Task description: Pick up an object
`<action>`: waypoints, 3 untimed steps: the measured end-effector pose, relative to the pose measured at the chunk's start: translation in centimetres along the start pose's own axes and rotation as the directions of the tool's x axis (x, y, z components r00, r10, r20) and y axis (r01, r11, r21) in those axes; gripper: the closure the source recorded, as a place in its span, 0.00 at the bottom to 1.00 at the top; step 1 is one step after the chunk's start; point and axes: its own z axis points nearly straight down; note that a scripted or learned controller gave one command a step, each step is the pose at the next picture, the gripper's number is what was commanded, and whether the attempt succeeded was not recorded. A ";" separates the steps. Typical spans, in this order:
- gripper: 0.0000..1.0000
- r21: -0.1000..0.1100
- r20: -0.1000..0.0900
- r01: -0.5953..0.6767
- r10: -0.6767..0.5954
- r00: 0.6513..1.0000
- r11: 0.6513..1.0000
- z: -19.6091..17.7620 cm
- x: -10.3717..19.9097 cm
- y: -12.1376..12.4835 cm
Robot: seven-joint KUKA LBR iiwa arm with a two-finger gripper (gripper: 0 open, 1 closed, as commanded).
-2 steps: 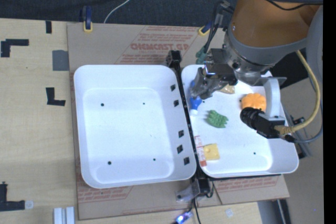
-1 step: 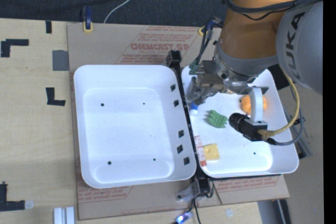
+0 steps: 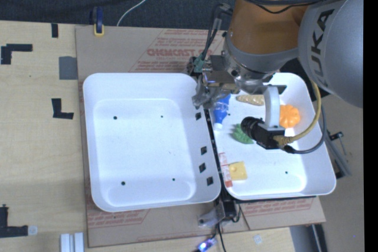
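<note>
Arm reaches in from the right and hangs over the right bin, likely because all the objects sit there. Left bin sits beside it on the worktop. Claw is low at the right bin's left edge, just above the blue object, probably the pick target. Claw state: cannot tell, parts overlap. Nearby: orange piece, green piece, yellow block, tan piece by the back wall.
</note>
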 end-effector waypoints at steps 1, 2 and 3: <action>1.00 -0.002 0.001 -0.006 0.006 1.000 1.000 -3.8 -3.6 1.3; 1.00 0.011 0.002 -0.005 0.005 1.000 1.000 3.4 -3.4 -3.2; 1.00 0.000 0.003 -0.005 0.005 1.000 1.000 4.6 -3.5 4.0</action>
